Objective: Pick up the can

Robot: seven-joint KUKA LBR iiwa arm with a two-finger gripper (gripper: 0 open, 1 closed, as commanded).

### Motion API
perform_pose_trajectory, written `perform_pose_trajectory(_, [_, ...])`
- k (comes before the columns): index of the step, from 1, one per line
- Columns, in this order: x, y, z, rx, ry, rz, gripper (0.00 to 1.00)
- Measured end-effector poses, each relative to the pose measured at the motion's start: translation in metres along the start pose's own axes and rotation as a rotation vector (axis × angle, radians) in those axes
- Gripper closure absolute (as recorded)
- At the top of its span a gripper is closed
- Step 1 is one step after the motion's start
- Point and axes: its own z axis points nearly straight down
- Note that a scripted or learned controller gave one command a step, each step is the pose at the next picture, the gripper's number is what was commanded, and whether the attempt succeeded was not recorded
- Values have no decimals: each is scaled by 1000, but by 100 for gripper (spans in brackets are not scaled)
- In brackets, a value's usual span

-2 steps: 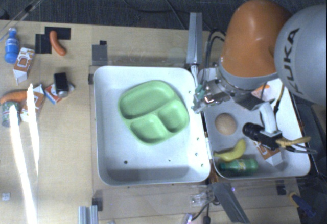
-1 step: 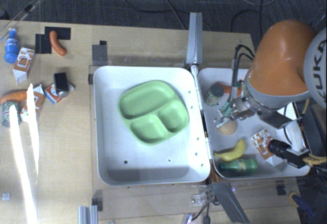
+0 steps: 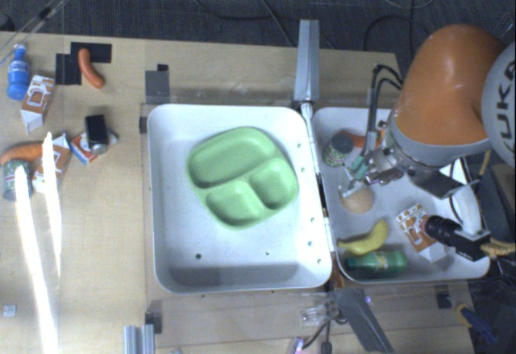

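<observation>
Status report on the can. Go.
Tool low in right bin, nothing seen held. Can upright at bin's left wall, just left of tool, untouched. Egg and banana close by.

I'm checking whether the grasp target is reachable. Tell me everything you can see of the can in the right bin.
The can stands in the right bin, near its upper-left corner, close by the wall next to the left bin. It seems upright, showing a round, greyish-green top; its label is too small to read. An orange-red item sits against its upper right. The gripper is just to its lower right, near it; contact is unclear.
</observation>
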Motion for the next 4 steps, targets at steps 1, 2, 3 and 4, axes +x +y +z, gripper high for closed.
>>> perform_pose_trajectory(1, [0, 3, -9, -3, -1, -4, 100])
perform_pose_trajectory(2, [0, 6, -18, -5, -2, -7, 100])
perform_pose_trajectory(3, [-1, 9, -27, -8, -4, -13, 100])
perform_pose_trajectory(4, [-1, 12, -36, -10, -5, -19, 100])
